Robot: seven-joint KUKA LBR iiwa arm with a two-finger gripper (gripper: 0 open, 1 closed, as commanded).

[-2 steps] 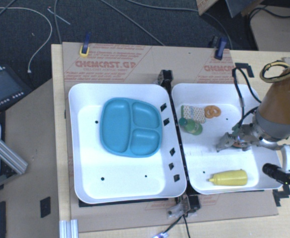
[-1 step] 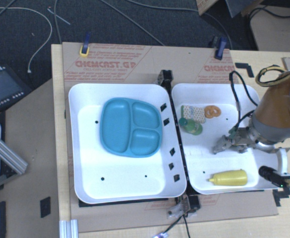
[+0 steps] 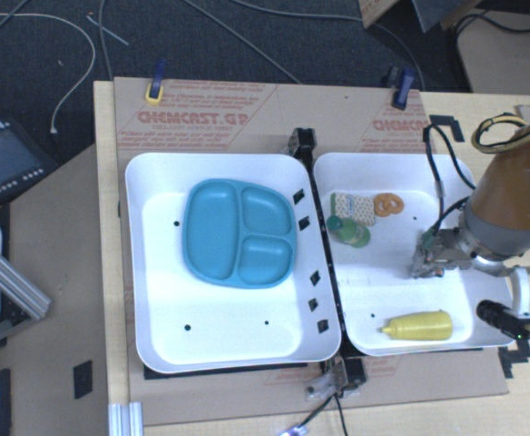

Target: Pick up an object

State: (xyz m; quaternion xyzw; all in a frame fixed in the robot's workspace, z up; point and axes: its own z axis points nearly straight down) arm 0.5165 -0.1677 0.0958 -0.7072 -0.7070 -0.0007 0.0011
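Observation:
My gripper (image 3: pixel 426 263) is low over the floor of the right bin (image 3: pixel 374 334), near its right side, with the grey and orange arm (image 3: pixel 510 198) above it. Below it, near the bin's front edge, a yellow bottle (image 3: pixel 419 326) lies on its side. To the upper left lie a small orange ring (image 3: pixel 388 205), a white dotted packet (image 3: pixel 353 209) and a green round object (image 3: pixel 348 232). None of these touches the gripper, and I see nothing in it.
The left bin (image 3: pixel 156 316) holds a blue divided plate (image 3: pixel 240 233). A black divider with clips (image 3: pixel 318 243) runs between the bins. Black cables (image 3: pixel 442 166) hang by the arm. Bare white floor lies between the gripper and the green object.

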